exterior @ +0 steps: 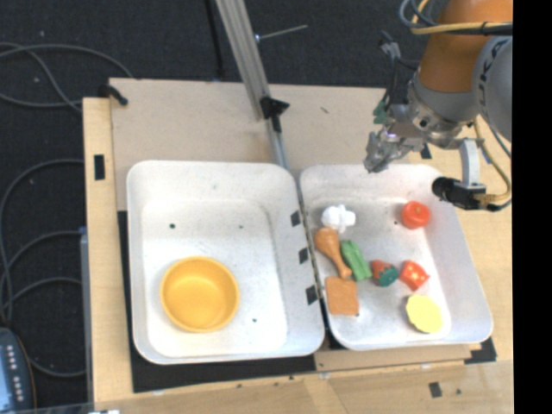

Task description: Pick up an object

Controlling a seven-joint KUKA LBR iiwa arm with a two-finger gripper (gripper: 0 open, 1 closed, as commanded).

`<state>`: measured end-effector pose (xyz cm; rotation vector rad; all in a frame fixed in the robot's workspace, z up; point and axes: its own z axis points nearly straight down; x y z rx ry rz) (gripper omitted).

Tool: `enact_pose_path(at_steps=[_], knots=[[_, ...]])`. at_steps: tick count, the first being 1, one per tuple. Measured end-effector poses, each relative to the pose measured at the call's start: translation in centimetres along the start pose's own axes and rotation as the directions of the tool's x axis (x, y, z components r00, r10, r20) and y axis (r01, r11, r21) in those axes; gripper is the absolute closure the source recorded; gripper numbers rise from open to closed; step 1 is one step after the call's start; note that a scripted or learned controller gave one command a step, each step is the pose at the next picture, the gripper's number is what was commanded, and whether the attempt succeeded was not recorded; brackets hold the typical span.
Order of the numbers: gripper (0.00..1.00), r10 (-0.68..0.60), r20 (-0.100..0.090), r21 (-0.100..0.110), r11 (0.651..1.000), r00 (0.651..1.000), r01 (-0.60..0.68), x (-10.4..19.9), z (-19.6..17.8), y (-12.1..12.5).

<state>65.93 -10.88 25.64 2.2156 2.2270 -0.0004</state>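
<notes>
Nothing picked yet — gripper (378, 162) hangs over the far rim of the right bin (466, 274); whether it is released or clenched, cannot tell. All toys lie in that bin: red tomato (416, 215), white piece (339, 217), tan drumstick (331, 250), green pod (354, 260), orange slab (342, 298), yellow disc (424, 314) — smooth, moulded plastic. Left bin (172, 197) holds a glossy yellow bowl (200, 294).

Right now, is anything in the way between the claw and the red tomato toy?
Nothing visible is. The claw hangs above the back edge of the right bin, and the red tomato toy sits alone on bare bin floor to its right. The other toys lie farther forward.
</notes>
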Motion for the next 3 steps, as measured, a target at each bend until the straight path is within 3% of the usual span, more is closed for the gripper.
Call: enact_pose_path(at_steps=[1, 3], knots=[[1.00, -0.001, -0.001, 0.000, 1.000, 1.000, 0.001, 5.2, 0.9, 0.0], [1.00, 0.002, -0.001, 0.000, 1.000, 1.000, -0.002, 16.3, 1.4, -2.7]])
